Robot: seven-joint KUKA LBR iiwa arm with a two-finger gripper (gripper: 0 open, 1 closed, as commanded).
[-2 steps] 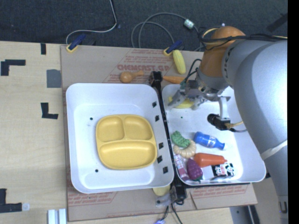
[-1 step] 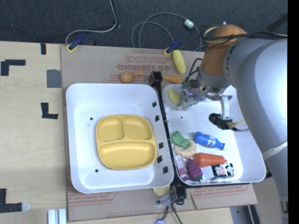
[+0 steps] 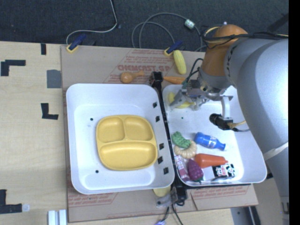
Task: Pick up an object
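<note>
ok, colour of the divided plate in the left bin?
Yellow: the divided plate shows best in the camera view.

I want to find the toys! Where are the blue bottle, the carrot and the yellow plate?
blue bottle [image 3: 210, 141], camera view, its body.
carrot [image 3: 210, 160], camera view, orange middle.
yellow plate [image 3: 126, 142], camera view, big lower compartment.

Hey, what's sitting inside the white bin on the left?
The left bin holds one yellow divided plate, lying flat with three compartments, each showing bare yellow plastic. Whatever lies beneath the plate is covered, so that cannot be told.
</note>
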